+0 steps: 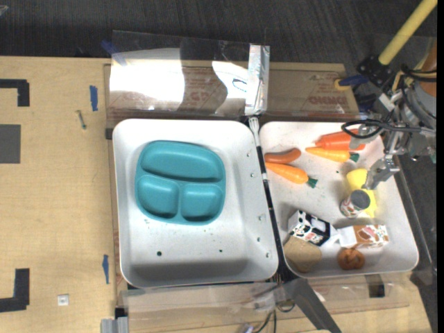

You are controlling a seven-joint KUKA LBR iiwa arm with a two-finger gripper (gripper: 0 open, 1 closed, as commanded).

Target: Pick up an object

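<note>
Left bin (pixel 132 141): we see a white bin holding a teal plate (pixel 182 180) with three compartments; the plate lies toward the far-left part of the bin; a few dark specks dot the bare floor in front of it.

Right bin (pixel 406 245): it sits just beside the left one, edges touching; it carries all the small objects.

Carrots: two orange carrots (pixel 288 165) lie near the left wall, one above the other and nearly touching; two more (pixel 333 146) lie further right near the far edge, one orange, one more yellow.

Yellow object (pixel 359 186): it rests right of centre, with a grey round-ended piece on its near side; we cannot tell what it is.

Near edge: a black-and-white carton (pixel 309 229), a tan cork disc (pixel 303 254), a small brown ball (pixel 351 257) and a brown-and-white carton (pixel 370 235) are clustered here, close together.

Hand (pixel 378 175): it reaches in from the right and sits just beside the yellow object, apparently touching its right side; we cannot tell whether it is open or closed, or whether it grips anything.

Table (pixel 48 186): light wood with black tape marks at the left.
</note>
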